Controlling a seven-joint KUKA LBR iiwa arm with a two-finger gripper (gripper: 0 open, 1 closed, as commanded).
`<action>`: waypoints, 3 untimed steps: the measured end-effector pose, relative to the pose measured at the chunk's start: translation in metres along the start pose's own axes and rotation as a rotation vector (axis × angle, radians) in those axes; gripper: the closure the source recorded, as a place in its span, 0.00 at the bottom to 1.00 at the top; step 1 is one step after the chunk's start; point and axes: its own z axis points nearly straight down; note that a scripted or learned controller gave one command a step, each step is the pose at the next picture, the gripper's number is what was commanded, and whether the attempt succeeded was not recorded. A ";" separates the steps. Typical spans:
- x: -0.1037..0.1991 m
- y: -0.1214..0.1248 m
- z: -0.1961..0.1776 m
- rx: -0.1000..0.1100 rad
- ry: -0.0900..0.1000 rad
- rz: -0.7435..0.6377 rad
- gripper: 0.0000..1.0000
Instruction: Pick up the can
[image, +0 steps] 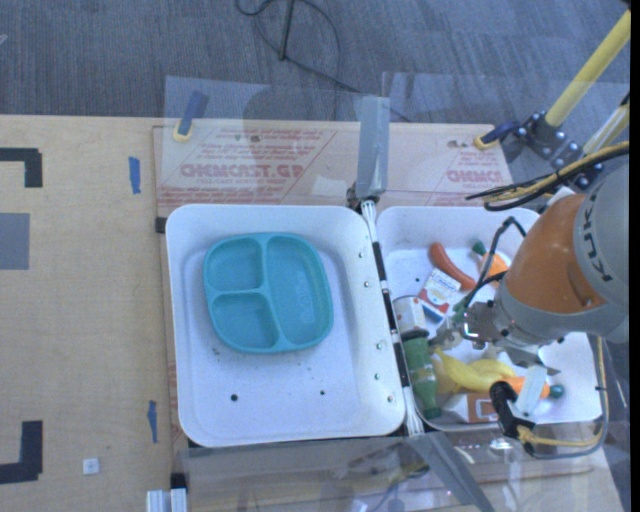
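The can (421, 372) lies flat along the right bin's (585, 395) left wall, long axis running near-to-far. Fingers' state: can't tell. Wooden bench (80, 300), grey carpet (120, 50) beyond.

The wooden bench (80, 330) is carrying two shallow white bins, sitting side by side and touching along their inner rims. The left bin (190, 400) and the right bin (590, 370) are resting partly on a clear printed sheet (255, 165). Black corner markings (25, 165) and blue tape strips (134, 174) are lying on the bare wood at left.
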 end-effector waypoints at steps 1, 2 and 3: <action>-0.067 0.012 0.001 0.004 -0.001 0.245 0.00; -0.069 -0.008 -0.085 0.014 0.000 0.162 0.00; -0.096 -0.004 -0.050 0.016 0.002 0.071 0.00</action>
